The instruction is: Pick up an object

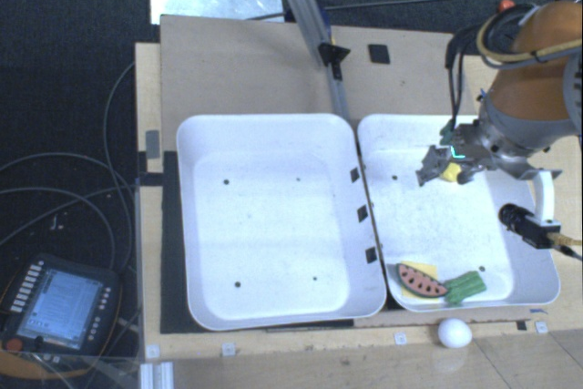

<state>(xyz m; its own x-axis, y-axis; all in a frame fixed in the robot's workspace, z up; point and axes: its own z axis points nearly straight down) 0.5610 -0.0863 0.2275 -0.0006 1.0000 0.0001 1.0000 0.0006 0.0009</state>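
A tan worktop [255, 68] on dark carpet bears two shallow white bins side by side. Over the right bin [401, 223], near its upper middle, the end effector [448, 167] hangs with a small yellow object [450, 171] seen between its dark fingers, which appear closed on it. Near that bin's front wall lie a toy watermelon slice [421, 279] and, just beside it, a green piece [465, 286]. The left bin [264, 223] adjoins. A white ball [455, 332] rests on the worktop's front edge; a teach pendant [56, 302] lies on the floor.
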